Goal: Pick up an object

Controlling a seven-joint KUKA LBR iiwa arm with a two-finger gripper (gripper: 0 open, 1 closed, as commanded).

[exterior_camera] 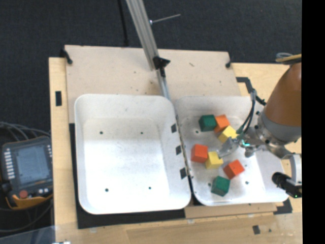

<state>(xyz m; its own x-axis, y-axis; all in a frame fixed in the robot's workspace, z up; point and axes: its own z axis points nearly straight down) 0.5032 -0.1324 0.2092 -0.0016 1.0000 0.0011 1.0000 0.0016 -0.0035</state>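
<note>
Camera view: two white bins sit side by side on the table (127, 70). The left bin (127, 187) fills the centre-left of the frame; the right bin (259, 189) sits centre-right and holds all the blocks, so any pick has to happen there.

Blocks cluster in the right bin's middle: green block (207, 122) touching an orange block (222, 121) at the upper part, yellow block (228, 133) just below them, a red-orange block (199, 152) touching a second yellow block (214, 160) lower left, another red-orange block (234, 169), and a second green block (220, 185) nearest the bottom rim.

Arm enters from the right edge, orange band visible. Pincer (229, 145) hangs low over the cluster, between the upper yellow block and the lower yellow one, likely lining up on one of them. Too blurred to tell its state; nothing visibly held.

Judgement: tight packing makes a clean grasp risky; neighbours may get nudged.
</note>
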